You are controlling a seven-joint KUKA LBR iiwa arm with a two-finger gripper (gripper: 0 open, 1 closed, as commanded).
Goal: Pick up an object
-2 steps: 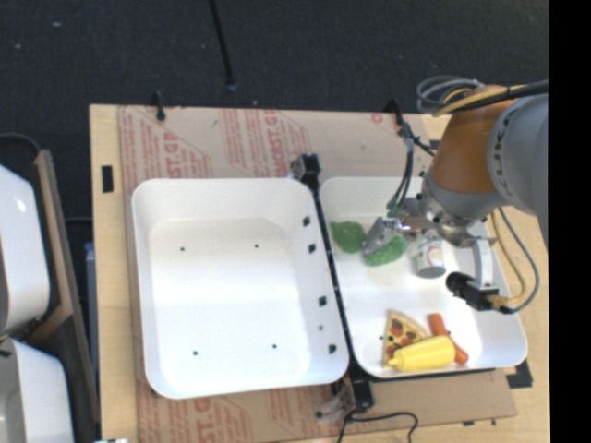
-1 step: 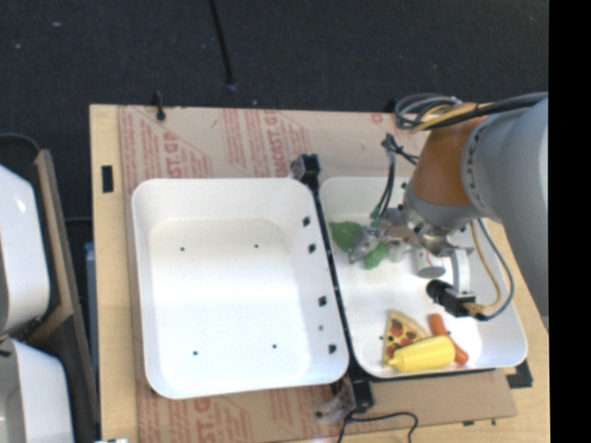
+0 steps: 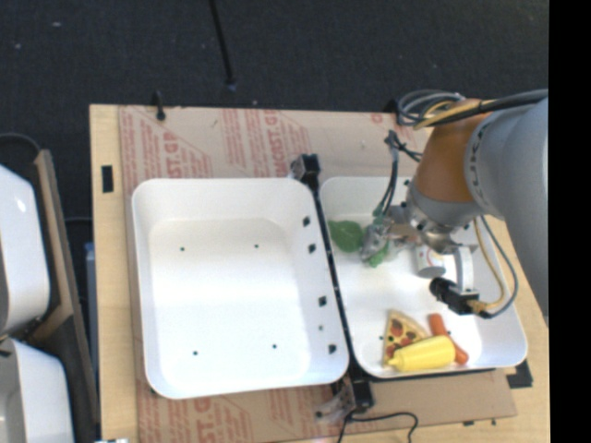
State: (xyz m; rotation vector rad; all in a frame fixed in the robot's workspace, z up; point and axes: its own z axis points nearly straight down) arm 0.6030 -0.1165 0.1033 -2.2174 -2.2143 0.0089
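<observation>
Over the right bin (image 3: 503,335), the gripper (image 3: 377,245) is being held low, near the bin's upper left part, with the grey arm (image 3: 503,160) reaching in from the right. A green object (image 3: 346,235) is lying just beside the gripper, close to the wall between the two bins, and something green is also being seen at the gripper's tip; whether that is part of the same object cannot be told. How far the claw is standing open, and whether anything is being held, cannot be judged from this slant. Toward the bin's near edge, a pizza slice toy (image 3: 399,329), a yellow object (image 3: 427,353) and a small orange piece (image 3: 438,324) are lying together, well apart from the gripper. For a sound grasp, the green object is probably best being centred under the claw before closing, with the dividing wall being kept clear. The left bin (image 3: 148,210) is not being approached.
</observation>
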